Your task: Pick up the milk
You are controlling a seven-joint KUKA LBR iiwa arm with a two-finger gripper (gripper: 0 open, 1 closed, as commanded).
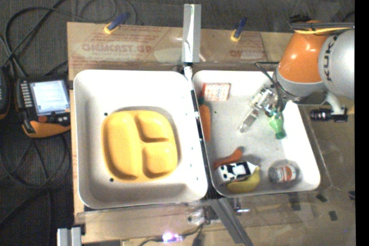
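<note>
Overhead slanted view of the worktop (115,49) carrying two white bins. The left bin (86,141) is holding a yellow divided tray (140,144) at its centre. The right bin (308,152) is holding the remaining items: the milk (236,170), a small black-and-white carton, is lying near the lower edge of the bin, just left of centre, touching a yellow banana (245,183) below it and sitting just under an orange carrot-like piece (230,156). A small can (283,172) is lying to the right of the milk, near the lower right corner. A red-and-white box (217,91) is sitting in the upper left of this bin, with an orange stick (204,119) along the left wall below it. The arm (314,63) is reaching in from the right of the frame, its gripper (253,115) hanging over the upper middle of the right bin, well apart from the milk; its fingers are appearing slightly spread with nothing between them. A green bottle (278,124) is lying just right of the gripper
</note>
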